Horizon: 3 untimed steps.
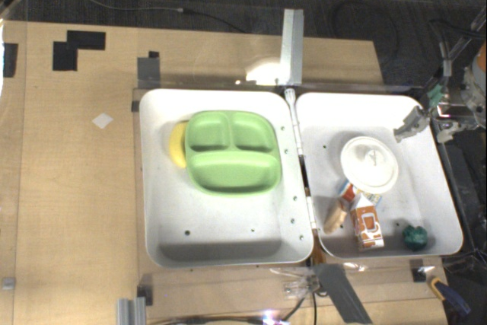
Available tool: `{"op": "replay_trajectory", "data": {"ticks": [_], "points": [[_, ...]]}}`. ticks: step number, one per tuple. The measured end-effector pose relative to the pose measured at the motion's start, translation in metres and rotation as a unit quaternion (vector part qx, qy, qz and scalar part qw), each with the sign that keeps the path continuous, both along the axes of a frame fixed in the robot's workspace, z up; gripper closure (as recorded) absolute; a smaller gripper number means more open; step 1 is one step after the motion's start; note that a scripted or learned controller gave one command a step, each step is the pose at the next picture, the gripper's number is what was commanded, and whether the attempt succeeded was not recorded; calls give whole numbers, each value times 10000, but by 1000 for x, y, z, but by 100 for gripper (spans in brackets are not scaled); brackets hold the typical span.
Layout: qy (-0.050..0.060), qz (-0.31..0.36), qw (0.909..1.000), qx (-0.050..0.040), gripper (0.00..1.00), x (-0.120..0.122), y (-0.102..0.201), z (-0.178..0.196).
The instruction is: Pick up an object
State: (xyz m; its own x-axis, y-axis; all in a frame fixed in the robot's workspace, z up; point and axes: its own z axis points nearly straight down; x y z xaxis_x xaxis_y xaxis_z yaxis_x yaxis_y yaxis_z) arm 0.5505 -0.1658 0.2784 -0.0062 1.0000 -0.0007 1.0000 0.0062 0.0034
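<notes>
- A wooden bench (68, 186) is lying under everything, with black square marks showing near its far left corner.
- Two shallow white bins are sitting side by side on it, touching along a shared middle rim.
- The left bin (163, 224) is holding a green divided tray (230, 150), lying flat in the bin's upper half.
- A yellow thing (176, 145) is peeking out from under the tray's left edge; it may be a banana, but most of it is hidden.
- A grey metal post (293, 46) is standing at the far edge, right where the two bins meet.
- The right bin (426, 186) is carrying several small things.
- A round white lid (369, 162) is lying near that bin's middle.
- Just below the lid, a small red-and-white carton (350, 196) is leaning against a tan piece (333, 220).
- An orange box (368, 228) is lying just beside those two, toward the near rim.
- A dark green lump (415, 237) is resting in the bin's near right corner, apart from the box.
- The gripper (415, 122) is hanging over the right bin's far right corner, well apart from every object there.
- It is carrying nothing, and whether it is spread or pressed together I cannot tell at this size.
</notes>
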Motion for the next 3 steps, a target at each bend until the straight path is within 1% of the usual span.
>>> {"op": "replay_trajectory", "data": {"ticks": [1,2,3], "points": [[13,345,9994,5,0,-63,41,-147],[-9,-1125,9937,4,0,-33,47,-41],[10,-1152,9933,9,0,-46,81,-166]]}}
